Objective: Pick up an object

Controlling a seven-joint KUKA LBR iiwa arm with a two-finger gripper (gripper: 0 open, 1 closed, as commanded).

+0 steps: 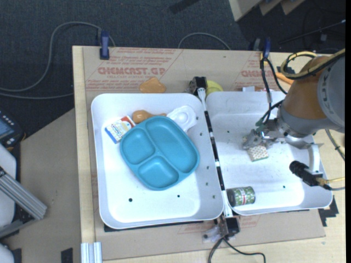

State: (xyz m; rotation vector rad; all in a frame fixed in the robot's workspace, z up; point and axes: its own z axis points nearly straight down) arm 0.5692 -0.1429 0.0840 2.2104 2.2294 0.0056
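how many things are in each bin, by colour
Left bin:
blue divided tray: 1
white scoop-like piece: 1
orange item: 1
white, blue and red packet: 1

Right bin:
green can: 1
pale speckled block, by the gripper: 1

Total: 6

Two blue clamps (104, 45) grip the brown bench (164, 64); cables (49, 43) trail behind.
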